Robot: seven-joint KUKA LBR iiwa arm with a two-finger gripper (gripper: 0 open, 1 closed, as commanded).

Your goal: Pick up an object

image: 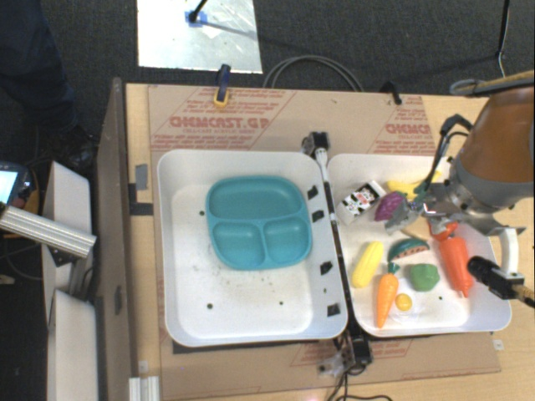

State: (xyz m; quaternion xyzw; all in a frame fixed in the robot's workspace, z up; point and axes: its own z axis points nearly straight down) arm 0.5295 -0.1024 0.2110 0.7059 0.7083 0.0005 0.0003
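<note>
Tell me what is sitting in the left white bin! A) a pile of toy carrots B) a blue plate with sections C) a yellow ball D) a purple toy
B: the blue plate with three sections lies alone in the left bin; the toy food is in the right bin.

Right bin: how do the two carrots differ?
The carrot near the front is lighter orange, lies beside the yellow corn and points toward the bin's front edge. The carrot by the arm is redder, looks thicker and lies farther right, just below the claw. Both are toy carrots with green tops, lying flat.
</note>
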